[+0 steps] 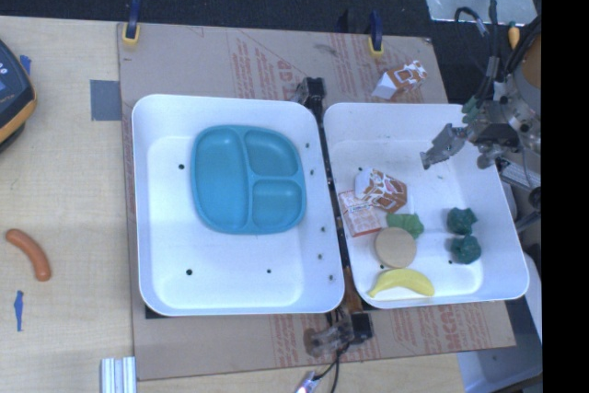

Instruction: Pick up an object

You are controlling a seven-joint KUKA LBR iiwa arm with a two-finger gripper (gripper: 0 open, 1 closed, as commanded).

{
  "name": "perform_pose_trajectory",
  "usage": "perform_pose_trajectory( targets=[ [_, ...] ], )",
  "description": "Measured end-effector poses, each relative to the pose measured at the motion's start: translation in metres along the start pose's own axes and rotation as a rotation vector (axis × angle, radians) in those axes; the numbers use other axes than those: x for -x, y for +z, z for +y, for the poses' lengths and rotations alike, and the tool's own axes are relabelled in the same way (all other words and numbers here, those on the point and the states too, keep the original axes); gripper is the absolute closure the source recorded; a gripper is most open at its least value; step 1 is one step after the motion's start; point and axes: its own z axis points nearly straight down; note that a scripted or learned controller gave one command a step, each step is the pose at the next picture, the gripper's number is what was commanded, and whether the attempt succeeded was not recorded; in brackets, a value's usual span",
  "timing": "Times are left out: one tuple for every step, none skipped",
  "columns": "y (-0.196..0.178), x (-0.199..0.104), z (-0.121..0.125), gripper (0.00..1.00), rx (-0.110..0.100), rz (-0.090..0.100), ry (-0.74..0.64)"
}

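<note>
Wooden counter (64,198), two white bins. Hand (460,143) over right bin (515,281), far side, fingers apart, holding nothing. Banana (401,283), cookie (395,247), green bits (463,234) near. Probably reaching step; next, down onto one toy.

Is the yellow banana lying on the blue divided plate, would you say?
No, the banana lies in the right bin, while the blue plate sits in the left bin.

Wooden bench (64,179), cardboard sheet (230,69), sausage (28,253)
</note>
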Motion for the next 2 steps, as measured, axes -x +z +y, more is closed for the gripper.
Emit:
perform_pose_trajectory(
  targets=[
    [0.194,0.013,-0.059,0.00,-0.002,0.001,0.000],
    [0.183,0.014,-0.058,1.00,-0.002,-0.001,-0.003]
  ],
)
